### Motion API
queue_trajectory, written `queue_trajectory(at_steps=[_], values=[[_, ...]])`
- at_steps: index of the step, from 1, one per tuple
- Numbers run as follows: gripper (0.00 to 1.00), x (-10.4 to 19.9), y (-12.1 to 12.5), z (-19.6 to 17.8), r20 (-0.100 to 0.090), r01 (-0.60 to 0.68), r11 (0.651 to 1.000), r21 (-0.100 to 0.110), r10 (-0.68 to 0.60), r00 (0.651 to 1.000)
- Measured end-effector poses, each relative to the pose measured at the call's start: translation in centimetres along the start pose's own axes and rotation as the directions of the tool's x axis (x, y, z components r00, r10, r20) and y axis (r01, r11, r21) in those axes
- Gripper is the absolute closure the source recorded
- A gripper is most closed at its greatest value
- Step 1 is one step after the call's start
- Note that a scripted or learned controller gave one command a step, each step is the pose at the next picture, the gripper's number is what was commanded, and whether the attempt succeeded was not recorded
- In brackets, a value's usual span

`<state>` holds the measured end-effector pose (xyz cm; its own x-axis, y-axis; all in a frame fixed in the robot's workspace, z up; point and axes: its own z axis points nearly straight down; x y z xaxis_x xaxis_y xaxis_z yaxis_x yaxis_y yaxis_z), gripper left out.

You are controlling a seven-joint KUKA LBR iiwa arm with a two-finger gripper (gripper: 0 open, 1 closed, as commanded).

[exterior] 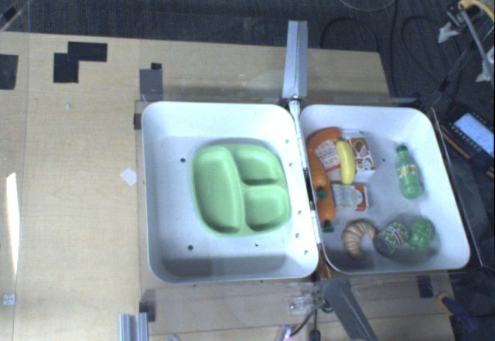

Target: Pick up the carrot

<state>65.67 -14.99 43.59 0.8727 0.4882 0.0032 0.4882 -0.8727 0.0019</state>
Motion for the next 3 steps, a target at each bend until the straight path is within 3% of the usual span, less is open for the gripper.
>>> queue_trajectory(at_steps=[1, 2, 3], values=[[0.0, 0.0, 1.1, -0.1, -0.003, -0.257, 0.966, 0.001, 0.257, 0.966], [0.0, -0.4, 1.9, -0.1, -0.001, -0.111, 0.994, -0.001, 0.111, 0.994], [0.0, -1.4, 2.9, -0.2, -0.003, -0.299, 0.954, 0.0, 0.299, 0.954]])
